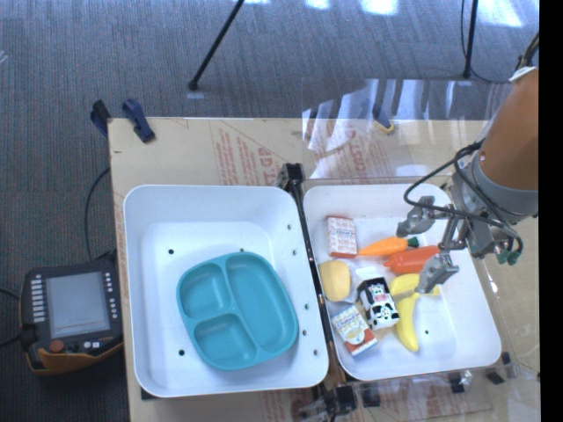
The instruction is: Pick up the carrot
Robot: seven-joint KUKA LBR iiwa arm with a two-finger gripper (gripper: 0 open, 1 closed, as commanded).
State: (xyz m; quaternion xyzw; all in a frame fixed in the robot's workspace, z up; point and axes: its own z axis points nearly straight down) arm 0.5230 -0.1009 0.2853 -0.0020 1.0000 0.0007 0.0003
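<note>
Orange, stiff and probably light, the carrot wants gripping mid-length; the gripper hangs over it, jaws spread.

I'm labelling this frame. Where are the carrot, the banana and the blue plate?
carrot (pixel 381 247): camera view, middle of its orange body.
banana (pixel 408 326): camera view, middle of its yellow curve.
blue plate (pixel 271 281): camera view, right rim.

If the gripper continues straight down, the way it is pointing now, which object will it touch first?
Probably the red-orange piece beside the carrot, since the open gripper hangs right over it. The carrot lies slightly to the left. Depth is hard to judge from this slanted view.
</note>
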